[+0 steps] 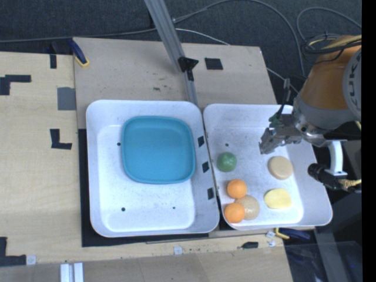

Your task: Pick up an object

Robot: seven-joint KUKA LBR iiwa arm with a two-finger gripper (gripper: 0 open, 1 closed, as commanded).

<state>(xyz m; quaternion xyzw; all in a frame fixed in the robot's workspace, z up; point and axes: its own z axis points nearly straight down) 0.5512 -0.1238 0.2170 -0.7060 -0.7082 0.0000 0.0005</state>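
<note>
Nearest us, two orange balls [235,201] lay in the right bin [247,117]; above it the gripper [272,143] hovered, whether open or closed we could not tell.

Grey arm [348,81], orange band; dark hand [274,141]

Blue plate [157,149] in left bin [100,175]
</note>
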